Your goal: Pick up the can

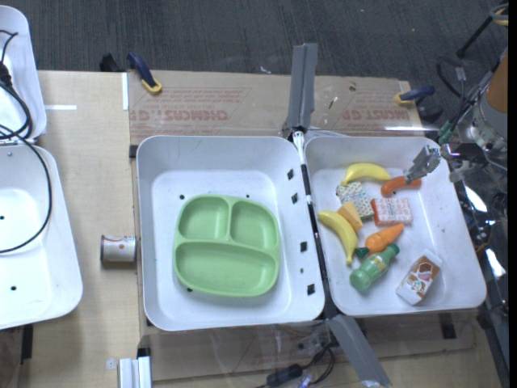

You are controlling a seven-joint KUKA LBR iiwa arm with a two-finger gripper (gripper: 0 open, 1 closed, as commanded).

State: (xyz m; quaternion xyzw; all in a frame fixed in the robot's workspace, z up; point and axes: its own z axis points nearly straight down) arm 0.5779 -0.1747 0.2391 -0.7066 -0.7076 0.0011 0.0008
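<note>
The gripper (421, 165) is being held low over the right bin's (464, 285) upper right corner, beside an orange carrot (401, 184); its grip cannot be judged. The can (119, 250) is lying on the bench, left of the left bin (149, 241).

From my remote seat I see dark grey carpet (242, 14) filling the top of the frame. Below it sits the pale wooden bench (89, 128), with a sheet of brown cardboard (226, 103) printed with red lettering laid across its far side. Blue spring clamps (144, 71) pin the cardboard at upper left and upper right. A grey metal bar (303, 83) runs upright at centre top. At the left edge, a white tub (32, 241) has black cable (24, 111) looping over it. The light is even and flat.
</note>
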